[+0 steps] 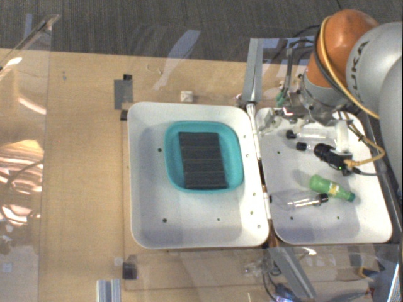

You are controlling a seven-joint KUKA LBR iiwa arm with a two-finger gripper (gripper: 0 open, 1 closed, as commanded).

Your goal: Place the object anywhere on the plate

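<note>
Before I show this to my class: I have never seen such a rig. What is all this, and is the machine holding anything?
One camera, fixed above the bench, looks down at a slant. The grey and orange shape at the upper right is a robot arm. At its end is a gripper, a two-finger hand, which hangs over the back of the right bin. I cannot make out whether it holds anything. In that bin lie a green object and, beside it, a small clear stick with a dark tip. The left bin holds a teal plate with a dark ribbed pad in its middle.
</note>
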